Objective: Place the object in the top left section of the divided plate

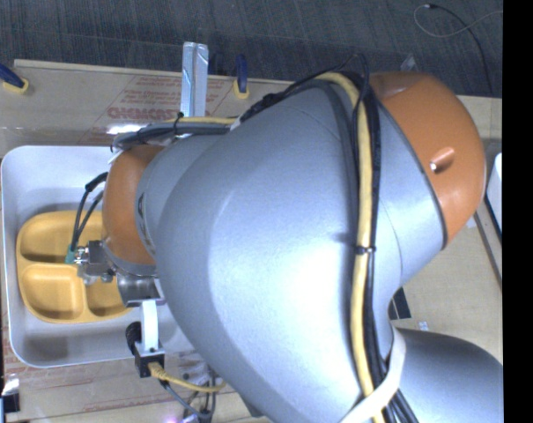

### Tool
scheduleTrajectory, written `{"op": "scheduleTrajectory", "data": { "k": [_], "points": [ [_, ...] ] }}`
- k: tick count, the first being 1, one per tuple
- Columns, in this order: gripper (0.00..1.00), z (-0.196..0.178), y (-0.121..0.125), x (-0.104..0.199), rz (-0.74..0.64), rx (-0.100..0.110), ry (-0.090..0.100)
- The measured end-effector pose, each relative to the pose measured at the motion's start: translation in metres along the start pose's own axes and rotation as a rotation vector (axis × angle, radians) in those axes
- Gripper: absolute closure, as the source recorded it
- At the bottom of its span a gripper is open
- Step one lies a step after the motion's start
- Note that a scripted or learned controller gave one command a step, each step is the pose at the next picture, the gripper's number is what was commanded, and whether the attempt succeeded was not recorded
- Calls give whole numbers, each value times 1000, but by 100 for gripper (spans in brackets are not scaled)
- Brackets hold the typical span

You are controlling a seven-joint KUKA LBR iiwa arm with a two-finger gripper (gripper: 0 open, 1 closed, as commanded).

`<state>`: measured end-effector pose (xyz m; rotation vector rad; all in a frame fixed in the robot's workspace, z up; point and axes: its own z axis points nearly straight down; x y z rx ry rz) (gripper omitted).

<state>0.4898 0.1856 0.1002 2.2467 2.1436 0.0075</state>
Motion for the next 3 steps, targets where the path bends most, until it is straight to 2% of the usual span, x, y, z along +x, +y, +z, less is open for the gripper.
{"op": "scheduleTrajectory", "data": {
  "k": [1,2,3],
  "points": [
    [0,1,1,1,-130,0,-9],
    [0,1,1,-2,-213,2,-4],
    [0,1,0,-1,-206,2,-5]
  ]
}}
